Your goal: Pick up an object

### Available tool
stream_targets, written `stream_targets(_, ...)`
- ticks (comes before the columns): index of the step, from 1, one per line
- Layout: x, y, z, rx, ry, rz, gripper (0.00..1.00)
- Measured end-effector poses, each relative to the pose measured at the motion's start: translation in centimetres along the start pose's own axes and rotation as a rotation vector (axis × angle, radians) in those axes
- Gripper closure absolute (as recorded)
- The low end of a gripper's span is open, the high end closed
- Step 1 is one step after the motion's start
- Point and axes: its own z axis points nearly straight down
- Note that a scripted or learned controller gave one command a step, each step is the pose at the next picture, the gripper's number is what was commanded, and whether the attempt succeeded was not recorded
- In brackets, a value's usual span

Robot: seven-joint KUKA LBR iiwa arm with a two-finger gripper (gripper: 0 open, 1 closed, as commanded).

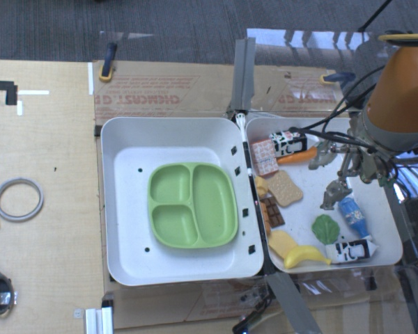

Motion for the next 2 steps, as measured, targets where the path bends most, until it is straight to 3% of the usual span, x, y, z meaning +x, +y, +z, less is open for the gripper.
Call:
stream_targets(1,-5.4,-0.7,11.8,0.001,-0.003,-0.012,0.00)
stream_targets(2,0.3,-7.9,11.9,0.000,-0.001,-0.028,0.00)
